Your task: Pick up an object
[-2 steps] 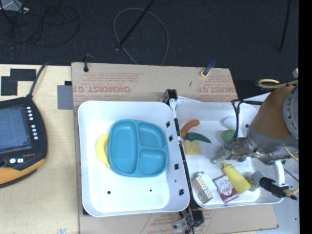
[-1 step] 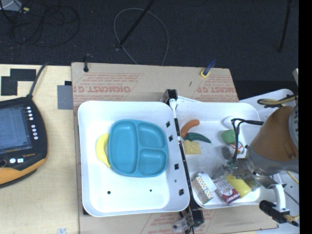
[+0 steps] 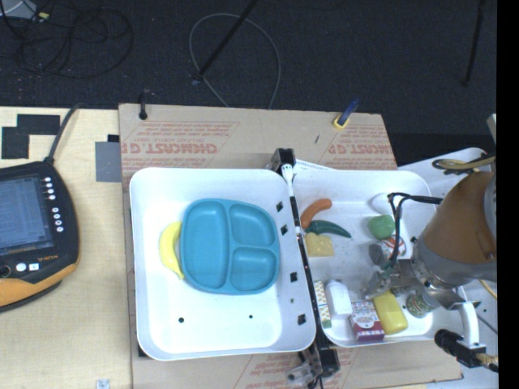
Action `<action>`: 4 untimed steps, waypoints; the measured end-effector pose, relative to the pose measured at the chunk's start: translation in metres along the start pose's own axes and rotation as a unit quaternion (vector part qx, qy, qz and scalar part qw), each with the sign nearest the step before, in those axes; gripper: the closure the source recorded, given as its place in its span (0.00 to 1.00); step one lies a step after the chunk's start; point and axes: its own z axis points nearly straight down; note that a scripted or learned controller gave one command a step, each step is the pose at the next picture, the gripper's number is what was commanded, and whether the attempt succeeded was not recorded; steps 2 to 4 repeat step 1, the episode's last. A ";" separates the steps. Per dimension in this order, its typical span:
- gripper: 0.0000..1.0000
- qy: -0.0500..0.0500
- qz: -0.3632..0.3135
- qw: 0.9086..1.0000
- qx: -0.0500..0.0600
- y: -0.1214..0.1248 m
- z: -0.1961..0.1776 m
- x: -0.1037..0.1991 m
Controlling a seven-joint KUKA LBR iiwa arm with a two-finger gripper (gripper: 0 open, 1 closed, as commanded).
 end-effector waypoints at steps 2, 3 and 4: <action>1.00 -0.001 -0.004 1.000 -0.002 0.000 -0.071 0.048; 1.00 -0.001 -0.004 1.000 -0.002 0.000 -0.071 0.048; 1.00 -0.001 -0.004 1.000 -0.002 0.000 -0.071 0.048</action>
